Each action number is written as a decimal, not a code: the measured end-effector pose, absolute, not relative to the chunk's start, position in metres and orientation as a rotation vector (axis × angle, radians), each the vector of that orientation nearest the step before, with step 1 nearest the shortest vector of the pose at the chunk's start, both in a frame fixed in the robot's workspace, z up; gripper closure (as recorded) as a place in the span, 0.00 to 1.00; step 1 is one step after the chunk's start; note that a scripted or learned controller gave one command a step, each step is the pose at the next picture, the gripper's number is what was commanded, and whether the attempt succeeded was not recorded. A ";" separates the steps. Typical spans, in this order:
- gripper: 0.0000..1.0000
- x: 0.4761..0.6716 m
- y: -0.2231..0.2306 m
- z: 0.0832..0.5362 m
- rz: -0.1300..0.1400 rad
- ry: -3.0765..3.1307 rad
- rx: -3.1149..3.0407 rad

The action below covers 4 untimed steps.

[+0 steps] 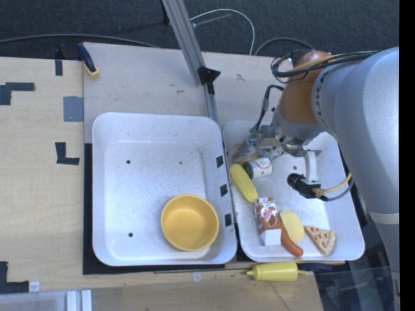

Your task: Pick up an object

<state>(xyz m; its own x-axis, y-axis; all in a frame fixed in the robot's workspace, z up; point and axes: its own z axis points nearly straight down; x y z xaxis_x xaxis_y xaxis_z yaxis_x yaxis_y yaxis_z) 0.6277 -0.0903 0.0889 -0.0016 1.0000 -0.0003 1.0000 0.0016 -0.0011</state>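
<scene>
Camera view, from above at a slant. Two white bins side by side on a pale wooden bench (39, 193) with dark tape marks. In the left bin (130, 141), a yellow bowl (189, 221) near the front right corner, upright. In the right bin (350, 238), crowded toys: a corn cob (244, 182) against the left wall, a small white cup (261, 167) lying just beside it, a red-and-white carton (266, 220) further forward, a hot dog (292, 232) touching the carton, a pizza slice (321, 240) near the front right corner. On the bench just outside the front rim, a yellow bottle (275, 272) on its side. Grey arm in from the right, gripper (254, 149) low over the back left of the right bin, right next to the cup and above the corn. Fingers hidden among cables and wrist parts; cannot tell whether apart or together. Behind the bins, a slanted metal pole (185, 34), loose cables, dark carpet.
</scene>
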 end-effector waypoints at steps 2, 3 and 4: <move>1.00 0.631 -0.098 0.158 -0.004 -2.225 -2.224; 1.00 0.632 -0.105 0.219 -0.003 -2.225 -2.223; 1.00 0.633 -0.104 0.272 -0.004 -2.226 -2.222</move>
